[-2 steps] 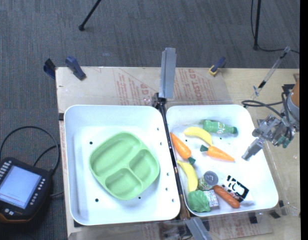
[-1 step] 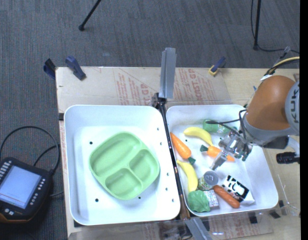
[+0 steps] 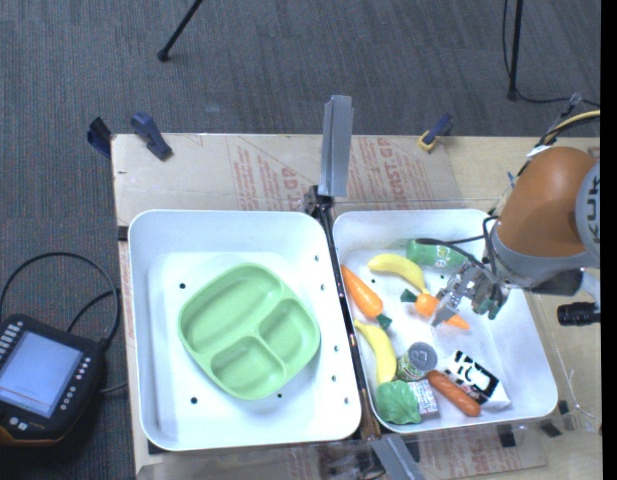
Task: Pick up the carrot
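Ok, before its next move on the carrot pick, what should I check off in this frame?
1. Gripper over the right bin: ok.
2. Small carrot right beside the gripper: ok.
3. Small carrot actually held: cannot tell.
4. Room around it: not ok, a banana and a green packet lie close.
5. Single clear target: not ok, a long carrot also lies near the bin's left wall.

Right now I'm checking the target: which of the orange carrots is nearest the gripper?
The small carrot right beside the gripper, mid-bin; the long one lies along the left wall.
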### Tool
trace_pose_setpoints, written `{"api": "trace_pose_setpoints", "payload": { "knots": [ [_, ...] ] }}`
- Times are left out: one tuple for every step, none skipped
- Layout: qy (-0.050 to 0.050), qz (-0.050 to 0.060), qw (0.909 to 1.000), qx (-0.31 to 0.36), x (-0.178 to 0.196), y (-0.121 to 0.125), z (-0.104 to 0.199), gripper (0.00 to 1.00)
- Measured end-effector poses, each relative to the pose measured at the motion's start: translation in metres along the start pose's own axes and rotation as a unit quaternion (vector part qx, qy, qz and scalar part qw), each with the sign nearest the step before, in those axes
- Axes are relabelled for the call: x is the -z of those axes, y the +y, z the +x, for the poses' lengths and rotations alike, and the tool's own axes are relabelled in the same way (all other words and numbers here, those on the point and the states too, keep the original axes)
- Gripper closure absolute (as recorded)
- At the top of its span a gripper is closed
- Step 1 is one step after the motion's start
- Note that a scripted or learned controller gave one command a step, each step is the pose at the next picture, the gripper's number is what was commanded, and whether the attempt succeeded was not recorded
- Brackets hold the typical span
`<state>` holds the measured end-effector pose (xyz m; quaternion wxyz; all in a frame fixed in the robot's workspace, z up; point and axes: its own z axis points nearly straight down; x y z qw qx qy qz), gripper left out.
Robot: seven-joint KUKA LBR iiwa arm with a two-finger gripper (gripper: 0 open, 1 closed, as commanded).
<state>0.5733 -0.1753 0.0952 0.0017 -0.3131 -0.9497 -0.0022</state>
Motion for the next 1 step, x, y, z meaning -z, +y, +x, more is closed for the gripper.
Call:
{"api": "trace_pose_setpoints", "payload": {
  "knots": [
    [-0.002, 0.001, 0.9992, 0.039, 0.0748, 0.0599, 0.0275, 1.00]
  ]
}}
